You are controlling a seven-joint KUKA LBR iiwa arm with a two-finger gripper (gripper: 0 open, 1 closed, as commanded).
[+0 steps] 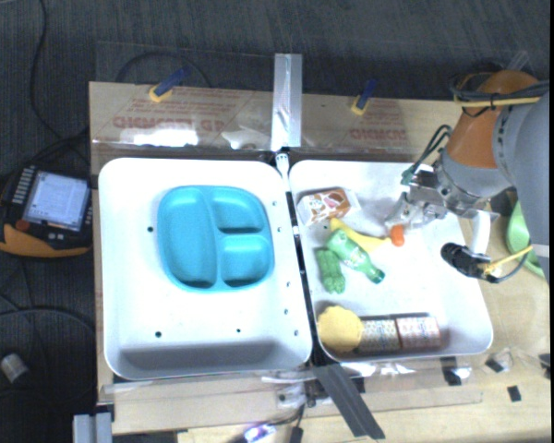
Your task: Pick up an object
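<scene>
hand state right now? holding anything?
Hand: cannot be told. It sits low in the right bin, beside a small orange object.

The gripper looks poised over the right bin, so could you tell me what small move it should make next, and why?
Probably a short descent. The gripper hovers in the right bin just above a small orange piece, beside the yellow banana. I cannot see anything held, so lowering onto that piece seems the likeliest step.
</scene>
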